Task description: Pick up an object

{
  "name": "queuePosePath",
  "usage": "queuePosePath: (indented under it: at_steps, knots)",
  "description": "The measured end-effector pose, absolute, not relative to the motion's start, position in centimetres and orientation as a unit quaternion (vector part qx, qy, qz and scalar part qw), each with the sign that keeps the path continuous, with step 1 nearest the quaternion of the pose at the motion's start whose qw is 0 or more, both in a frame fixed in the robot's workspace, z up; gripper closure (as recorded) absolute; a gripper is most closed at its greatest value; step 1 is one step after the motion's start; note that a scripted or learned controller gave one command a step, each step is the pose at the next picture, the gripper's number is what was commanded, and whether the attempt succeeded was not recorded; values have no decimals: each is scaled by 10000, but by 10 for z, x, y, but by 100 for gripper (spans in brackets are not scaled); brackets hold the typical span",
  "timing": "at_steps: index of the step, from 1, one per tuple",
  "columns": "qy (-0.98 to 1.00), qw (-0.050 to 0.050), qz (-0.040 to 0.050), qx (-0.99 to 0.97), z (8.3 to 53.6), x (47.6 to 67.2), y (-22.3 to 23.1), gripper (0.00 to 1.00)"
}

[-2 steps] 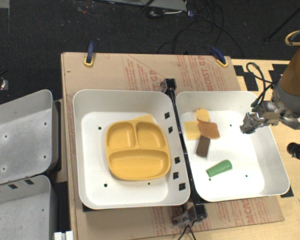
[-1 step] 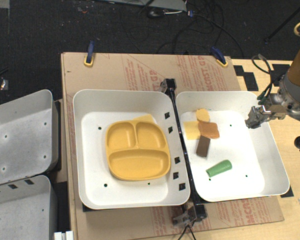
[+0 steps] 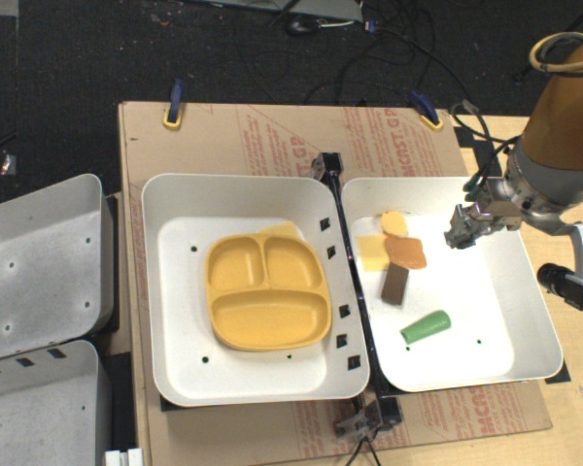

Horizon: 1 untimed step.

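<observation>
The gripper [image 3: 463,229] hangs over the right bin [image 3: 505,357], near its far right side; whether it's clenched or released, I can't tell. Just left of it sit an orange piece [image 3: 405,251], a yellow block [image 3: 371,253] and a brown block [image 3: 395,283], touching. A green cylinder [image 3: 426,326] lies nearer. The left bin [image 3: 175,357] holds a yellow tray [image 3: 268,292].
</observation>
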<state>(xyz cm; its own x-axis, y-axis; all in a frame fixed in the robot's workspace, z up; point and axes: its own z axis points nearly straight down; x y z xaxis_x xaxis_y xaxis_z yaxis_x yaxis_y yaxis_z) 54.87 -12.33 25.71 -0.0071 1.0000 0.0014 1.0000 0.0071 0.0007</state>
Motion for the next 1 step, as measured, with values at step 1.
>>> queuePosePath:
  at_steps: [1]
  knots:
    - [-7102, 1, -8, -7040, 262, 554, -71, 100]
